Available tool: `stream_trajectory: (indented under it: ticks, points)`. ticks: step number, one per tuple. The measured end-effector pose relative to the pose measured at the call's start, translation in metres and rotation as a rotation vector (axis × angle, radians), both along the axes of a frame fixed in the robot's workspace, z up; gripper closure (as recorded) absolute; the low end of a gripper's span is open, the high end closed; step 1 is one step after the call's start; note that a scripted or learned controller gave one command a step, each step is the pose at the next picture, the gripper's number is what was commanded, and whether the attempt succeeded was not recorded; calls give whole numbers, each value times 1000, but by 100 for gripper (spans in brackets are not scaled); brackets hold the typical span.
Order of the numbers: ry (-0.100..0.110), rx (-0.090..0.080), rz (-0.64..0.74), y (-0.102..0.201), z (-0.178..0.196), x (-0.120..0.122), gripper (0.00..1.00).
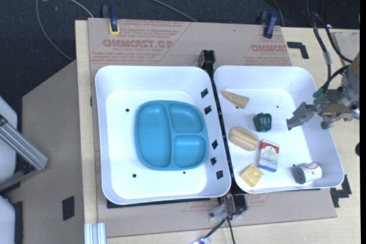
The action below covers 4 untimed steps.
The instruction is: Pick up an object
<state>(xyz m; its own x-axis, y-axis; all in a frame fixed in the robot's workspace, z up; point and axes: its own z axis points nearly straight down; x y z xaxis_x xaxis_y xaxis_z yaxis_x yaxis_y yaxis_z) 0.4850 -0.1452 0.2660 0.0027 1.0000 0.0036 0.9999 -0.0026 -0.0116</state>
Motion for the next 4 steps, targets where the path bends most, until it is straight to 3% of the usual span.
stream_trajectory:
  ticks: [1,4]
  points:
    - [-10,-2,3,0,5,2,0]
    - [-3,0,2,-4,-162,11,0]
